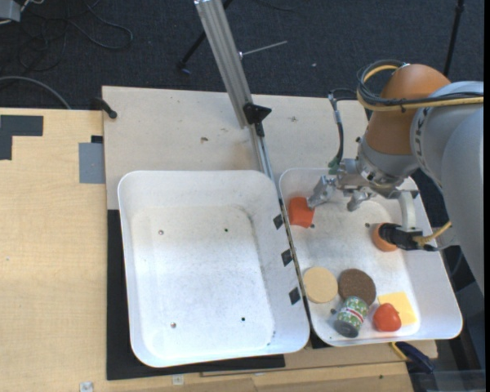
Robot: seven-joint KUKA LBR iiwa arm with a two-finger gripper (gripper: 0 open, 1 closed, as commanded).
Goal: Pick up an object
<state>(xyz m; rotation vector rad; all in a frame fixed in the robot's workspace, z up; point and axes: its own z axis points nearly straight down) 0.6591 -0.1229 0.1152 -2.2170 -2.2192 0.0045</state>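
2 white bins are seen side by side. the gripper (338, 193) is poised over the right bin (441, 317), its fingers spread apart with nothing between them. an orange block (300, 212) is found just beside it at the bin's left wall. a green can (351, 316) is lying near the front.

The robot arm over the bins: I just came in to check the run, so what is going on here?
The grey arm reaches in over the right bin, its end effector low near the bin's upper left, beside an orange-red block but not visibly gripping it. Nothing has been lifted. Other items lie lower down: a tan disc, a brown disc, a small can, a red piece and a yellow piece. An orange item lies near the right wall.
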